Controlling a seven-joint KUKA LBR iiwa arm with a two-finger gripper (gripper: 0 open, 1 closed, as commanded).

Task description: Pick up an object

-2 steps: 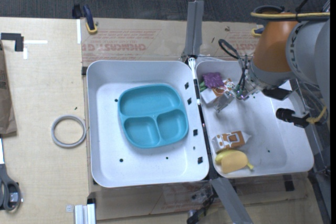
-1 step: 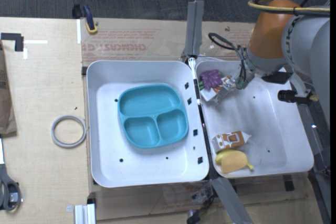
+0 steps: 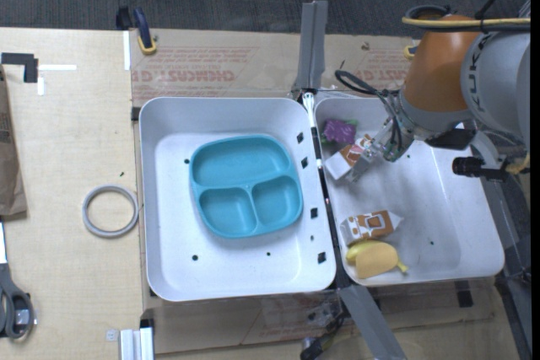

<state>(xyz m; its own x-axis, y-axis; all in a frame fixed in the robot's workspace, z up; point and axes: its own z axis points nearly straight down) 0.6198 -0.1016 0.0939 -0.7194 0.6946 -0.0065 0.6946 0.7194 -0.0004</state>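
Observation:
My gripper (image 3: 368,158) reaches down into the upper left part of the right bin (image 3: 456,215), its tip among a small cluster of objects. A purple object (image 3: 340,131) lies just up and left of it. A small orange and white packet (image 3: 356,151) and a grey-white block (image 3: 337,167) sit right at the fingertips. Lower in the same bin lie a brown and white carton (image 3: 369,225) and a yellow banana-shaped toy (image 3: 374,258). The wrist hides whether anything sits between the fingers.
The left bin (image 3: 160,206) holds a blue three-compartment tray (image 3: 246,185). A grey divider post (image 3: 312,46) stands between the bins at the back. A grey ring (image 3: 110,210) and scissors (image 3: 14,309) lie on the bench at left.

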